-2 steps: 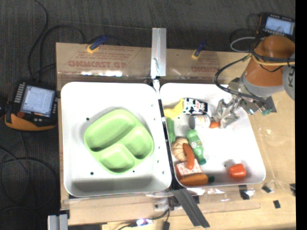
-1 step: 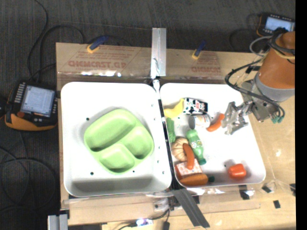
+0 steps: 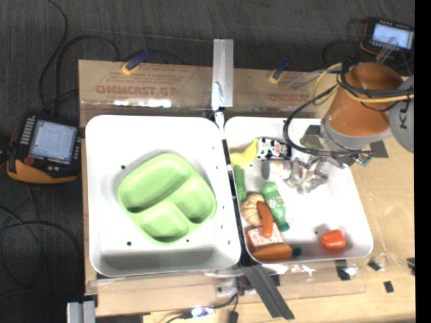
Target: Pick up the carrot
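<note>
Far left on the worktop (image 3: 397, 200): a pendant (image 3: 42, 148) with lit screen, well apart from the bins. Left bin (image 3: 101, 247) holds a green divided tray (image 3: 167, 197), nothing else visible in it. Right bin (image 3: 350, 207) has the clutter, packed along its left wall: green stick-shaped item (image 3: 240, 182) against the wall, yellow item (image 3: 246, 153) at the top, black-and-white item (image 3: 275, 148) just beside it. Below, a bread-like bun (image 3: 250, 208), with a sausage (image 3: 264, 219) across it and a green bottle (image 3: 275, 205) touching on the right. A red box (image 3: 259, 239) sits under the sausage. Carrot (image 3: 272, 252) lies at the bin's front edge, orange, flat, touching the red box above it; bun, sausage and bottle crowd it from behind. Red pepper-like item (image 3: 332, 240) further right, apart from the carrot. Hand (image 3: 304, 177) hovers in the bin's upper middle, well apart from the carrot, nothing between fingers; spread or pressed together, cannot tell. Arm (image 3: 360, 106) enters from right.
</note>
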`<state>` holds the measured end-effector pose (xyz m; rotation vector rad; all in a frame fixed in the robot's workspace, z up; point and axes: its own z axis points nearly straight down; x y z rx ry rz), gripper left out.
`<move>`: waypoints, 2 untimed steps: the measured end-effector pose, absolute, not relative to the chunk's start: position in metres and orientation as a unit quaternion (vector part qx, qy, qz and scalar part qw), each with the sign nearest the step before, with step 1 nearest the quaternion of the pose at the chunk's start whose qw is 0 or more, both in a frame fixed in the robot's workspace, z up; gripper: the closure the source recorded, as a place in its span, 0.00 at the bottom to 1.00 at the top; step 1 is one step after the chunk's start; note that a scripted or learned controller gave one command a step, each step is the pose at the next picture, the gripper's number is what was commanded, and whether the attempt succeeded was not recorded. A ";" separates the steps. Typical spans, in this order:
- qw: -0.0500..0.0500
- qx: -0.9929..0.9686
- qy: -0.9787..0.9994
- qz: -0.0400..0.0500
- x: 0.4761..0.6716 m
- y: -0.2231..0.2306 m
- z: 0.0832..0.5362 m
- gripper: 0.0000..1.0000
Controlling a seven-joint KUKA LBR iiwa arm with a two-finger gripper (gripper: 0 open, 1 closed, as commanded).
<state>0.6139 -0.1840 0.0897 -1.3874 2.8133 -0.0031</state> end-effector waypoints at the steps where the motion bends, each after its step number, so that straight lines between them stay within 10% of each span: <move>1: 0.002 -0.397 0.918 0.001 0.584 -0.184 0.242 1.00; 2: 0.001 -0.505 0.863 0.002 0.558 -0.128 0.225 1.00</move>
